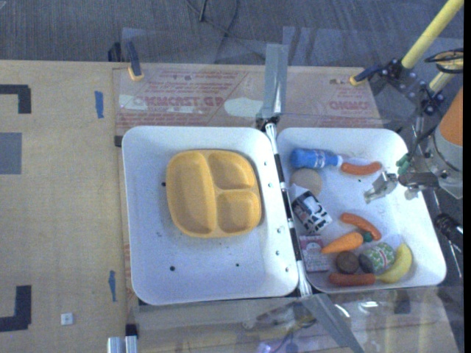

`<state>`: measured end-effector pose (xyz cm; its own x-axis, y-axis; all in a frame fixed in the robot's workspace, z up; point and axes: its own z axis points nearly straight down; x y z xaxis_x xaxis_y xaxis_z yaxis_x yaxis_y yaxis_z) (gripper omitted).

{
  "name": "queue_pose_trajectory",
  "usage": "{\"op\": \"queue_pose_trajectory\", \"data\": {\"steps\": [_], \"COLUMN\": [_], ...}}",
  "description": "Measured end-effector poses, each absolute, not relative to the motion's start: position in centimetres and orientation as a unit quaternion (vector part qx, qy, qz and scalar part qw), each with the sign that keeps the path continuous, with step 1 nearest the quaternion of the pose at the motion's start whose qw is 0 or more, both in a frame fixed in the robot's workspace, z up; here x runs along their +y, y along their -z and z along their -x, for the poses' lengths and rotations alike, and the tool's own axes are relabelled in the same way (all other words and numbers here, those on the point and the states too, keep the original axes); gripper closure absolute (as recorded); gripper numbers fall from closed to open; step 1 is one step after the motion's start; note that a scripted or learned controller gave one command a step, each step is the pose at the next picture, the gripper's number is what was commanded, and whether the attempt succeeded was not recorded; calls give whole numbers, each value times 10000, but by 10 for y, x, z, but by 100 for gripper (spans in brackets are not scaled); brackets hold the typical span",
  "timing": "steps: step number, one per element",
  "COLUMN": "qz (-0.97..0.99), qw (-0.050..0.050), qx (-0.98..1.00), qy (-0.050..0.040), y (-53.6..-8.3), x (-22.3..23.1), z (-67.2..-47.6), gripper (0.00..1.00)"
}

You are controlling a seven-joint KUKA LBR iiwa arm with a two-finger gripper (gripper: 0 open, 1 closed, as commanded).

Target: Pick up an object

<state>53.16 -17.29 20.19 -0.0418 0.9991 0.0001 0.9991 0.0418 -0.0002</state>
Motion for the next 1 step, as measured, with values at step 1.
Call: {"op": "queue_pose_trajectory", "data": {"steps": [1], "qz": [6651], "qw": [-39], "qx": [-7467], "qy": [27], "y": [-88], "x": [-152], "z": [-489], "gripper": [0]}}
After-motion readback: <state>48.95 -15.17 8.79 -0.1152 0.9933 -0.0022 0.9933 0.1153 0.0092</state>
